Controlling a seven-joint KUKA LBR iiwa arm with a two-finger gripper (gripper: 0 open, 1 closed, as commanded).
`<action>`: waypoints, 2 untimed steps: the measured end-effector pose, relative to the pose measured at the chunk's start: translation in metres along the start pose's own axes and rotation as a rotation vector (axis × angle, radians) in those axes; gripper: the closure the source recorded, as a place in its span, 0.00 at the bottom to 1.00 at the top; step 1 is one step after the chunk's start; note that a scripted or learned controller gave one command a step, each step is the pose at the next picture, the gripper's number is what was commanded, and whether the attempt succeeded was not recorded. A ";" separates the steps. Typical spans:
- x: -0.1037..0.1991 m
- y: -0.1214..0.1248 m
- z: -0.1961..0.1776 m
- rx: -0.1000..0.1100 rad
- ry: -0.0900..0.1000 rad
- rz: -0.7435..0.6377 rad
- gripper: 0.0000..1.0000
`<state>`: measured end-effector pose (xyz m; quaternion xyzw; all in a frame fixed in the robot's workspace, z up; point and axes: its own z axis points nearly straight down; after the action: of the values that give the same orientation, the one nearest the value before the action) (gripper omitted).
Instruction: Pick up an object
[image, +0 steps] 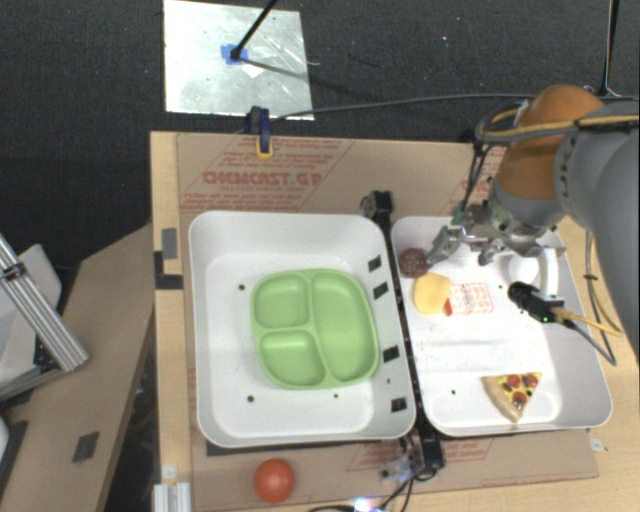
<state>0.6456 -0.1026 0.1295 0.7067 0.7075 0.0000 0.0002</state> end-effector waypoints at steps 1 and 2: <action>-0.006 0.003 0.015 -0.007 -0.008 0.000 0.00; -0.004 0.002 0.009 -0.008 -0.005 -0.001 1.00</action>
<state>0.6481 -0.1065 0.1205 0.7065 0.7077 0.0012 0.0047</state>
